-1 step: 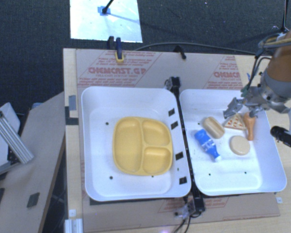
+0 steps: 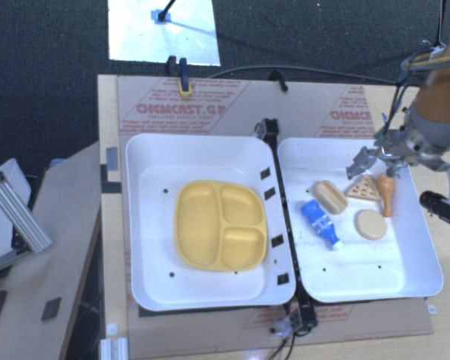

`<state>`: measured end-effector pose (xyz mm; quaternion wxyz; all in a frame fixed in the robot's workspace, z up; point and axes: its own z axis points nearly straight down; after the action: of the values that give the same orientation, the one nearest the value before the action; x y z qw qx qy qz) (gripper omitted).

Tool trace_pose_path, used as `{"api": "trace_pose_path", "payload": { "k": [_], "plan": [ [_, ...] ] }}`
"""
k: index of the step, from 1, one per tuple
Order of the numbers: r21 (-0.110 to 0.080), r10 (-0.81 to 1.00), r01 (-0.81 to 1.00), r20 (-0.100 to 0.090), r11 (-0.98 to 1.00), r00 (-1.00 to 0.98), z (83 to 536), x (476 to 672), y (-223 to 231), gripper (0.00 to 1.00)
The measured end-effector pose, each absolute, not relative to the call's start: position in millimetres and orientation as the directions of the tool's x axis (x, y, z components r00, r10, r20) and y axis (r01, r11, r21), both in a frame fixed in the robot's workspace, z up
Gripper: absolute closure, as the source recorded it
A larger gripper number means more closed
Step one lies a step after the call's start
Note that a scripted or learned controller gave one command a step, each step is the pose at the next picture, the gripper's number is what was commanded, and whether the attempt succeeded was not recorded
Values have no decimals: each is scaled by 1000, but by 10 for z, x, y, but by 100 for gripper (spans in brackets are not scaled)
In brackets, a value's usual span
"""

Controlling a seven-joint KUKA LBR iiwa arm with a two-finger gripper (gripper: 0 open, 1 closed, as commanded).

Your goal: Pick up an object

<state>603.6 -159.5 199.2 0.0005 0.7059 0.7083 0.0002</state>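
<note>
I see the gripper (image 2: 375, 158) hanging over the right bin's (image 2: 412, 276) far edge with its 2 fingers spread and nothing between them, while the pizza slice (image 2: 364, 190), carrot (image 2: 388, 193), bun (image 2: 330, 196), bottle (image 2: 320, 223) and cookie (image 2: 371, 224) lie mid-bin and a yellow tray (image 2: 220, 225) fills the left bin (image 2: 146, 201).

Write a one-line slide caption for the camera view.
Pincer hovers over right bin beside toy foods; yellow tray fills left bin.
</note>
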Motion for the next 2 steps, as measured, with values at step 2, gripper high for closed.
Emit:
{"api": "trace_pose_path", "payload": {
  "k": [2],
  "plan": [
    [0, 1000, 1000, 0, 2, -2, 937, 6006, -1576, 0]
  ]
}}
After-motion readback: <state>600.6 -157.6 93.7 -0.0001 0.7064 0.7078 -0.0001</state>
